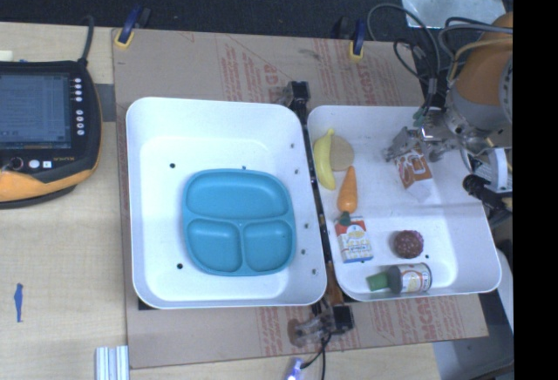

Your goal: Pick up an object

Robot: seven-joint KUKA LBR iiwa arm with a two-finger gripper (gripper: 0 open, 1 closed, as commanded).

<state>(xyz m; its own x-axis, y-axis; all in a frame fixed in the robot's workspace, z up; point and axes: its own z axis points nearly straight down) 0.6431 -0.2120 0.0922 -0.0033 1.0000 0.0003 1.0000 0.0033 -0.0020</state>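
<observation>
One metal two-finger claw [417, 143] hangs over the back of the right shallow white bin [453, 234], its fingers pinching a small brown-and-white crinkly packet [414, 171], while a yellow banana [323, 159], an orange carrot [348, 188] and a small carton [353, 240] lie along the bin's left side.

Tray [237, 221] in left bin [157, 195]; banana [324, 160] in right bin [462, 265].
</observation>
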